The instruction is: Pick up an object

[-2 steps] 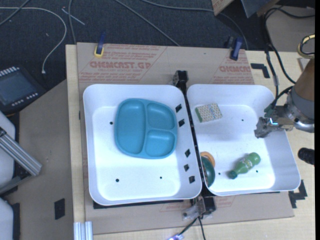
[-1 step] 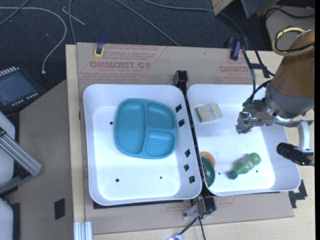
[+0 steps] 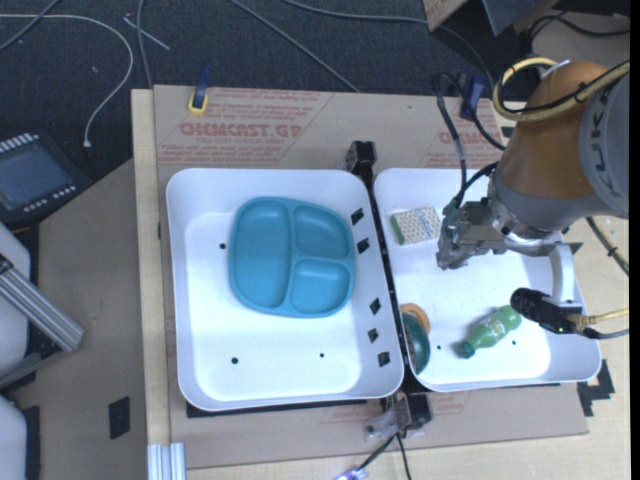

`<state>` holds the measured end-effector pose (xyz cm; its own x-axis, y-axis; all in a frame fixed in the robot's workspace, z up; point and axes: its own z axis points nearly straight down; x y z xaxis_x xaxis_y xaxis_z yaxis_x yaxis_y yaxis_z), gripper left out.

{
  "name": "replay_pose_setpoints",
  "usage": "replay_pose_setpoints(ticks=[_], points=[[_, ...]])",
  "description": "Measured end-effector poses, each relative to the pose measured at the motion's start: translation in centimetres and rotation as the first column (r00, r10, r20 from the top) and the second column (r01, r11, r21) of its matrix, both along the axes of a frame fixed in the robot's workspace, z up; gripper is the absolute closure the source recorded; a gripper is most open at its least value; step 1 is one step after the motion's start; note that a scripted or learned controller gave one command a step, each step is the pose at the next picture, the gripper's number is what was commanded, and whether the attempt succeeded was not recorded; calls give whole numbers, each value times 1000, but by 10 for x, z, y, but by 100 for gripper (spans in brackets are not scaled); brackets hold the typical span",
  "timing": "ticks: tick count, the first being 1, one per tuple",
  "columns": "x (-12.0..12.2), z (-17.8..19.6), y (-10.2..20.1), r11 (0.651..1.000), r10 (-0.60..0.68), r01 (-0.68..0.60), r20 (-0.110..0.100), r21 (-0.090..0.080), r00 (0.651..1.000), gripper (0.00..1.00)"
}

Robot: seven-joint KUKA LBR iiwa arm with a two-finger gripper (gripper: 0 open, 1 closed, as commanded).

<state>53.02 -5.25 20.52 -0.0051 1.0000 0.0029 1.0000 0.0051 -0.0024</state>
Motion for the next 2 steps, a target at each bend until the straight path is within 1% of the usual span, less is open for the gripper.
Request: replay_pose_setpoints(ticks=[1,2], points=[[3,15,58,1000,2,-2,5,0,1000,100],[6,7,109,1000,0,0,2,-1,1000,100]])
